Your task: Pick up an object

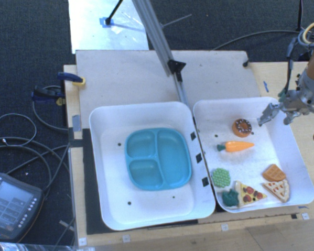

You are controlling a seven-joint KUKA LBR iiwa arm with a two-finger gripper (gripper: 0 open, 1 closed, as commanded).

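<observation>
Left bin (pixel 104 167): holds 1 teal divided plate (pixel 159 159) with 3 compartments, lying flat at its middle; nothing rests on the plate.
Right bin (pixel 300 157): holds 6 toy foods; all lie flat and none is between the fingers.
Green pieces: a round green waffle (pixel 220 177) at the bin's 8 o'clock; a darker broccoli piece (pixel 230 198) just below it at 7 o'clock, touching the pizza slice (pixel 250 192) at 6 o'clock.
Carrot (pixel 236 146): near the bin's middle, lying crosswise, tip toward 3 o'clock; clear space on both long sides.
Donut (pixel 242 127): at 11 o'clock, just above the carrot but apart from it.
Orange waffle (pixel 274 172) and sandwich wedge (pixel 278 188): at 4 to 5 o'clock, close together.
Gripper (pixel 276 114): at the bin's 2 o'clock edge, well apart from the carrot; the 2 fingers stand spread wide, with nothing between them.
Handling, as a judgement: the toys look light, stiff and somewhat slick; the carrot seems the easiest target; close across its thick body, not its tapering tip, which could squirt free.
</observation>
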